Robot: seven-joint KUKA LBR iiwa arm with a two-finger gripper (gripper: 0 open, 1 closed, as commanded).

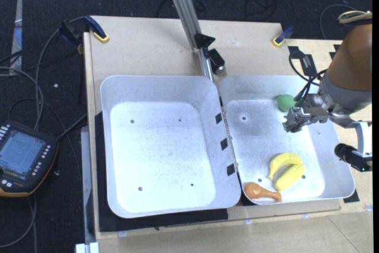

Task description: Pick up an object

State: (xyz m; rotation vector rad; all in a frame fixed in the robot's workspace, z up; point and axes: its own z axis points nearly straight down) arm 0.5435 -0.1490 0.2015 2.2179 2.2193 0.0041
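Note:
The right bin (254,121) holds three objects. A small green ball-like thing (285,102) lies near its far right side. A yellow banana-shaped toy (286,170) rests toward the front. An orange gourd-shaped piece (262,191) lies at the front rim. My gripper (294,122) hangs over the right bin, just in front of and slightly right of the green object, well behind the yellow toy. Its fingertips are dark and small against the bin floor. Nothing is visibly held between them.
The left bin (160,151) sits beside the right one, sharing a middle wall with black clips (225,142). A metal pole (188,12) slants across the bench back. Yellow clamps (99,35) mark the bench corners. A teach pendant (21,156) lies off the bench at left.

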